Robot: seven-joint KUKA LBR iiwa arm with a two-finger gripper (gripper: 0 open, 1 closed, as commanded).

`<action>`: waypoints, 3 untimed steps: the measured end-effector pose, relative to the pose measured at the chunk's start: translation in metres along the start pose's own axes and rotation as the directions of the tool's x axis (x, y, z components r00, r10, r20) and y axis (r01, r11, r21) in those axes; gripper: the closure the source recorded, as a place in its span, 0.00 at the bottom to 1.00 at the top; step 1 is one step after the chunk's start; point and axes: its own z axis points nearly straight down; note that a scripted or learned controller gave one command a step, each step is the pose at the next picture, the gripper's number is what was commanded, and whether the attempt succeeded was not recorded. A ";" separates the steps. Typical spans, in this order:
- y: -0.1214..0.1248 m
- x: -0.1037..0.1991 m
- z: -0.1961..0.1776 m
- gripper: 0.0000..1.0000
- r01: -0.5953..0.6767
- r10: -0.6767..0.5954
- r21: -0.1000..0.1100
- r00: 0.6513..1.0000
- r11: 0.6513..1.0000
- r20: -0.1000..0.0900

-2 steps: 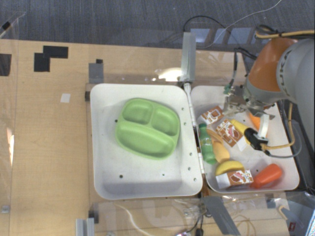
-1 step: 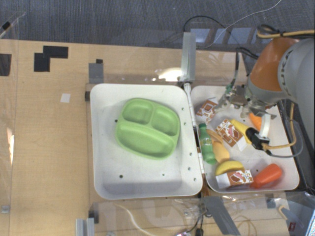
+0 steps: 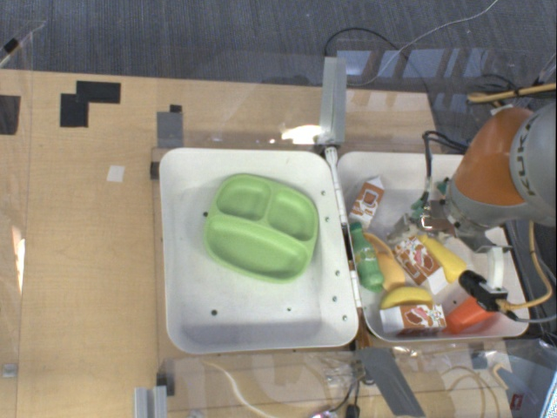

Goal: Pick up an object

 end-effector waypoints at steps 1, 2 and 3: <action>0.001 0.001 -0.009 1.00 0.001 -0.001 0.000 1.000 1.000 0.000; 0.016 -0.009 -0.072 1.00 -0.083 0.083 0.022 0.997 0.996 -0.001; 0.055 0.034 -0.102 1.00 -0.047 0.047 0.023 0.999 0.999 -0.003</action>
